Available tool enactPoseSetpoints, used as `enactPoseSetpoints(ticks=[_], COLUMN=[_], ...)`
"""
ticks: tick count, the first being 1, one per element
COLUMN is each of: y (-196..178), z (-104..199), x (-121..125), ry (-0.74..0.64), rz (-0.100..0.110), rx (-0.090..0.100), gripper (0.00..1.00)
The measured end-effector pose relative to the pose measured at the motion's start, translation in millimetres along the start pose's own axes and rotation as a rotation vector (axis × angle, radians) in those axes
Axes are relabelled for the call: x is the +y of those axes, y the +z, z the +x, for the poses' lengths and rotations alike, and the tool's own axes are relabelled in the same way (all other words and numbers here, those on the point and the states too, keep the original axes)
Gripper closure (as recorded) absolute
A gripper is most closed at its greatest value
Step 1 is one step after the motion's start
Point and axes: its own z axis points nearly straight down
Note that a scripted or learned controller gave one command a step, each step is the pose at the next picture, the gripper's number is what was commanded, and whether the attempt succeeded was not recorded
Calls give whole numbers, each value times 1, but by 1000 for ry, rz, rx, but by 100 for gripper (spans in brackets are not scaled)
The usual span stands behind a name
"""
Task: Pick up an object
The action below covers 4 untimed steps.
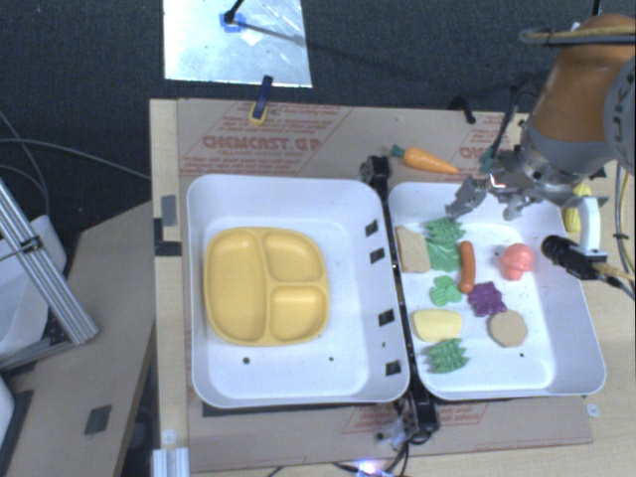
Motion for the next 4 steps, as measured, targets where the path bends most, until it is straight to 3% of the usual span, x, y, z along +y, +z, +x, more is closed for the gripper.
enactPoseSetpoints(ticks=[1,2,3,4], y=[131,150,138,131], z=[-6,-83,-77,-115], x=[-82,-103,-99,-119], ry=[5,10,2,5], rz=[19,4,-2,1], rx=[3,-3,0,-2], gripper=[0,0,100,100])
